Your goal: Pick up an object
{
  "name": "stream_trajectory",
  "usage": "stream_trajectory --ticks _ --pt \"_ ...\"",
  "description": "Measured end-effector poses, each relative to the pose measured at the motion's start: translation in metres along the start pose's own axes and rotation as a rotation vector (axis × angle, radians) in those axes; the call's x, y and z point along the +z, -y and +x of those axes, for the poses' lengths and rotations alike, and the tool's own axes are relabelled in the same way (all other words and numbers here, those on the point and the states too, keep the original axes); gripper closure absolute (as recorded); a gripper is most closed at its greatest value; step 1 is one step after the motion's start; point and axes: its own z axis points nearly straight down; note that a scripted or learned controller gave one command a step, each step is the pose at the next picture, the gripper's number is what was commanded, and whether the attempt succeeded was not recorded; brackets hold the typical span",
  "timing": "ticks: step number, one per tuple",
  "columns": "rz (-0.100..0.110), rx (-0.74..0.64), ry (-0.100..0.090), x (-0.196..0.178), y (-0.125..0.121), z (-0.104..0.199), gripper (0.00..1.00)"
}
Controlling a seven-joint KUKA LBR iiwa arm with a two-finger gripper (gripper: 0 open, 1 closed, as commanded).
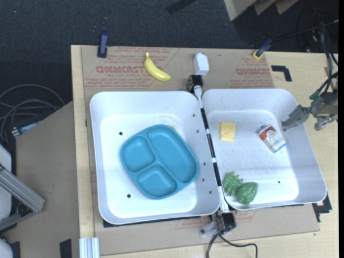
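The right bin (301, 190) holds a yellow block (227, 131) near its left wall, a small red, white and blue packet (271, 137) towards the right, and a green knobbly toy (241, 188) at the front. My gripper (307, 120) hangs over the bin's right rim, just right of the packet. Its fingers stand open, with nothing between them. In the left bin (102, 112) lies a blue divided plate (158, 160).
A yellow banana (155, 69) lies on the bench behind the left bin, with a small white box (201, 63) beside it. Blue clips (102, 43) sit at the bench's back edge. Cables lie on the floor to the left.
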Motion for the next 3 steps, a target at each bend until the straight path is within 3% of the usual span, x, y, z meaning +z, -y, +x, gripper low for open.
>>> stream_trajectory --ticks 1,2,3 --pt "0.005 0.000 -0.002 0.146 -0.031 0.002 0.00" --pt "0.002 -0.006 -0.012 0.188 -0.131 -0.031 0.00" --pt "0.001 0.000 -0.001 0.188 -0.073 0.005 0.00"
